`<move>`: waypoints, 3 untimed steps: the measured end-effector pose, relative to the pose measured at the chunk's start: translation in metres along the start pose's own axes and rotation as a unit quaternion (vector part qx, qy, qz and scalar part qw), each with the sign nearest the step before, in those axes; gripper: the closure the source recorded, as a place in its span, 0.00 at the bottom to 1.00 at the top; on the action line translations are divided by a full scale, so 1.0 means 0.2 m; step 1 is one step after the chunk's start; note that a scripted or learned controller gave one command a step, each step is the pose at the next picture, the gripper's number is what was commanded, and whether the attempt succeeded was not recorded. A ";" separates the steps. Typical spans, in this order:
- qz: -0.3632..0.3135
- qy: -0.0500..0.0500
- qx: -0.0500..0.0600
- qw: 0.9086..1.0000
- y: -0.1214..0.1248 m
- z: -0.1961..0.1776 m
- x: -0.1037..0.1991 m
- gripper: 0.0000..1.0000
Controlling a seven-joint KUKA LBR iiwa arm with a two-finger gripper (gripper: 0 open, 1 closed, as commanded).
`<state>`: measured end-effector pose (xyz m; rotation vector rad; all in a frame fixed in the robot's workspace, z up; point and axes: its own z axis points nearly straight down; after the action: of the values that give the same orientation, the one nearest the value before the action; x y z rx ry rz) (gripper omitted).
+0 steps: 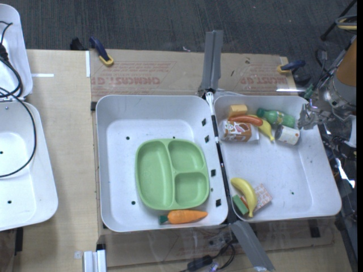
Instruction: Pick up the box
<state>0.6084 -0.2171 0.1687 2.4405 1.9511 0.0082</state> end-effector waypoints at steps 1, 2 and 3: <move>0.000 -0.001 0.000 1.000 0.00 -0.04 0.00 1.00; -0.001 -0.001 0.000 1.000 0.01 -0.09 -0.01 1.00; -0.001 -0.002 0.000 1.000 0.01 -0.13 -0.01 1.00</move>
<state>0.6091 -0.2189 0.1950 2.4372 1.9521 0.0041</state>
